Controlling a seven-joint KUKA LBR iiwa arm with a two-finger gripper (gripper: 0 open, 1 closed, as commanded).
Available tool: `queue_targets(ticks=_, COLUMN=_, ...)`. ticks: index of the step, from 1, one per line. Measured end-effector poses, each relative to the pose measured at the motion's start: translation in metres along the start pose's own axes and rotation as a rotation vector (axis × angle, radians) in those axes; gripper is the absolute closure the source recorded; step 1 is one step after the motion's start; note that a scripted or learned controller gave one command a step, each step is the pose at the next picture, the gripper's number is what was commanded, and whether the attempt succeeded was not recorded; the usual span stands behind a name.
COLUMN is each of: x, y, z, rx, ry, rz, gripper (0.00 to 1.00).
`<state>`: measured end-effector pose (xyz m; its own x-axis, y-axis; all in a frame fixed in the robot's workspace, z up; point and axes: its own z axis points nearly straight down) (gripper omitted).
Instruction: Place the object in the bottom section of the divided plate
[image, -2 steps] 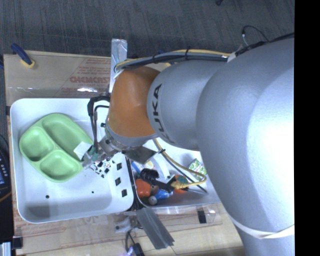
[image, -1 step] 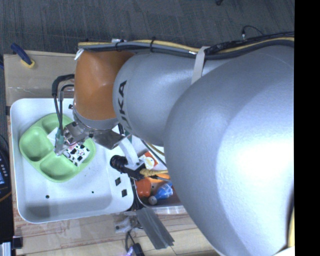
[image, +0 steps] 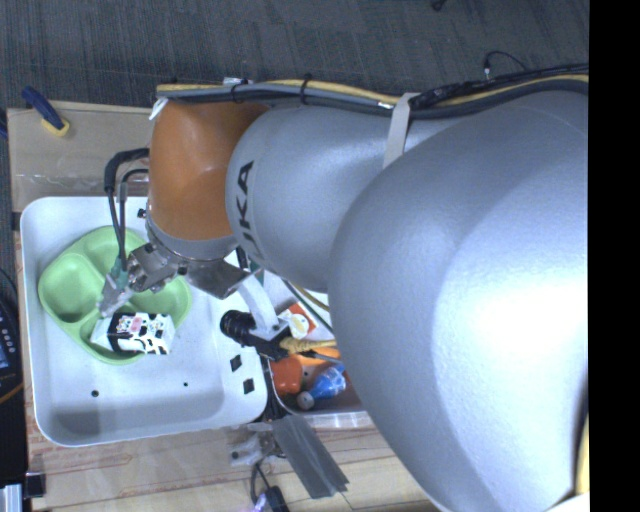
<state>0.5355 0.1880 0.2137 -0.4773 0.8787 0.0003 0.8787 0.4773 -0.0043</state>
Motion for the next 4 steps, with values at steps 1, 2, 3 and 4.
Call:
queue_targets(ticks=1, x=-0.027, y=0.046, z=-0.088, rx=-0.003, ry=-0.001, rz=0.250, gripper=0.00)
queue_targets(ticks=2, x=-0.019, y=0.064, z=-0.166, rx=-0.003, ry=0.000, rz=0.654, gripper=0.00)
queue_targets(ticks=3, x=-0.010, y=0.081, z=-0.073, rx=0.005, ry=-0.001, rz=0.958, gripper=0.00)
queue_targets(ticks=4, x=-0.037, y=0.079, z=-0.184, rx=-0.005, ry=0.002, rz=1.351, gripper=0.00)
